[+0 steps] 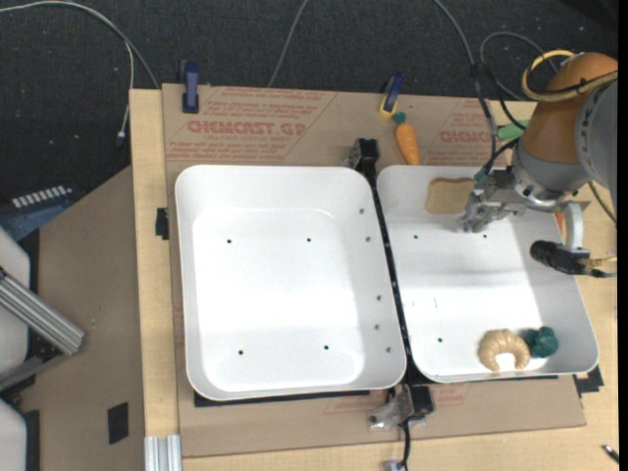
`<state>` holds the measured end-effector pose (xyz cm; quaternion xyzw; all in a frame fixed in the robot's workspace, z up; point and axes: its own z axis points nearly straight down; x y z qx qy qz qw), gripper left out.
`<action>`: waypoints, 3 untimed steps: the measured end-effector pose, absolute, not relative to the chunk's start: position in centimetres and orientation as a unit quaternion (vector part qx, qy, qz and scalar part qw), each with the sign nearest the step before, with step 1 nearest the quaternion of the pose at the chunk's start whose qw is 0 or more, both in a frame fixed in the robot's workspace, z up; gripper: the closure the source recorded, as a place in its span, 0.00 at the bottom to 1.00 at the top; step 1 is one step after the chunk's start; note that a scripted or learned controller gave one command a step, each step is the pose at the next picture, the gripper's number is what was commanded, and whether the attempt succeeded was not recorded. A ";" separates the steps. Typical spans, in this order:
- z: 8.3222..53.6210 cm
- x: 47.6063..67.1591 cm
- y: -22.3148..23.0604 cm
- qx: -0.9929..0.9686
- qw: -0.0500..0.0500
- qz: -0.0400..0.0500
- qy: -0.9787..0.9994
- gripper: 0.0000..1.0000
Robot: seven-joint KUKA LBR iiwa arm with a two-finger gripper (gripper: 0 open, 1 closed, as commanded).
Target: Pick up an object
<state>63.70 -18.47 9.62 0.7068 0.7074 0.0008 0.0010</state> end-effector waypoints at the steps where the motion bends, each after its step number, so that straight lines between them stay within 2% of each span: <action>1: 9.6 63.7 -18.5 0.707 0.001 0.000 0.707 0.00; 2: 10.7 63.7 -18.5 0.707 0.001 0.001 0.707 1.00; 3: 10.6 63.7 -18.5 0.707 0.001 0.001 0.708 0.00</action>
